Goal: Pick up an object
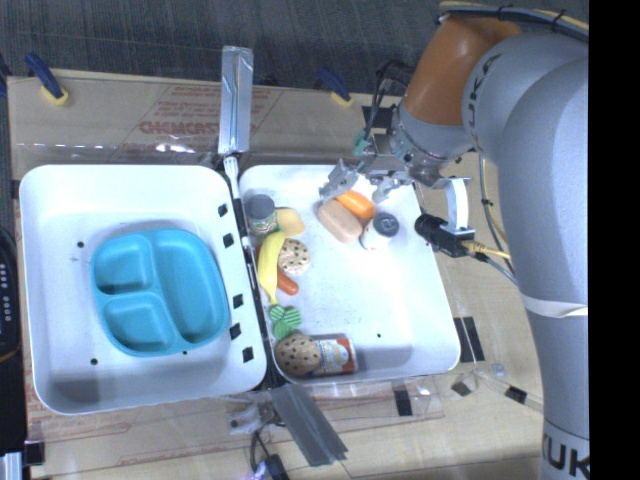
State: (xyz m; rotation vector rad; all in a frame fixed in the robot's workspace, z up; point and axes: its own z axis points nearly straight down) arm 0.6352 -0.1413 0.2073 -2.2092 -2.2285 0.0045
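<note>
Step in hand: closing in on something to pick, judged from the gripper (362, 180) sitting low over the upper middle of the right bin (420, 308).
Claw: two metal fingers (338, 178) are spread apart, with nothing between them that I can make out.
Likeliest target: the orange piece (355, 205) and the tan block (338, 222) lie touching each other just below the fingers, right of frame centre.
Other picks: a banana (268, 263), a cookie (293, 257), a small jar (261, 211) and a can (334, 354) crowd the bin's left wall and lower edge.
Doing it well: I would centre the spread fingers over one item alone, since the two nearest touch and could both be nudged aside.
Risk: a dark round piece (385, 226) lies close on the right and might be knocked.
Left bin: holds a blue divided tray (158, 290), well apart from the work.
</note>
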